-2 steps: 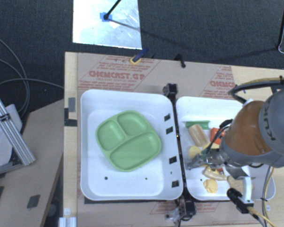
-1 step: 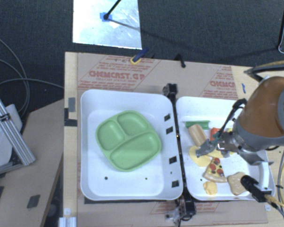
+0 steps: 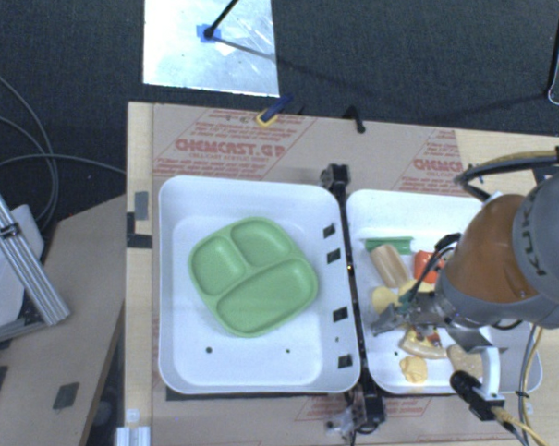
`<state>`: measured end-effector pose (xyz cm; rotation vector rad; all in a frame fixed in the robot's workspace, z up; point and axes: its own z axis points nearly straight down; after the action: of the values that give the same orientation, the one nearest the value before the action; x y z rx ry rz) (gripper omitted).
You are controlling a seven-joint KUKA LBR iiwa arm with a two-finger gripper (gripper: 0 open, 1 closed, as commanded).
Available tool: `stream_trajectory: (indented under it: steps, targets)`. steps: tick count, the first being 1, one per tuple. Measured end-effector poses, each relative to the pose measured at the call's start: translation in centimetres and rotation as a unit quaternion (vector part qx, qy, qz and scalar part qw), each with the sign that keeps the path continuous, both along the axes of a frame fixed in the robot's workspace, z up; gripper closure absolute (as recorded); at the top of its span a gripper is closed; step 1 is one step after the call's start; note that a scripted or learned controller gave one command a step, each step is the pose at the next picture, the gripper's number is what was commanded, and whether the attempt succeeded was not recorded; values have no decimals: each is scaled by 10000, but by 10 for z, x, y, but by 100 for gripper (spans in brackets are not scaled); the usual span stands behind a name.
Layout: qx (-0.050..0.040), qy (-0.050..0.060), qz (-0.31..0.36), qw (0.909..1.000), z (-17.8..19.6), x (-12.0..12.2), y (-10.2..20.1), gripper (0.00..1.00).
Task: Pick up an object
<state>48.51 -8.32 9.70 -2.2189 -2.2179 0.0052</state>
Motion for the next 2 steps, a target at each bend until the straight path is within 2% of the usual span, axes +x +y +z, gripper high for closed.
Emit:
stream_trajectory:
  steps: [1, 2]
  targets:
    - [-3, -77, 35, 10000, 92, 4, 20, 0]
    - [-22, -31, -17, 10000, -16, 2, -16, 0]
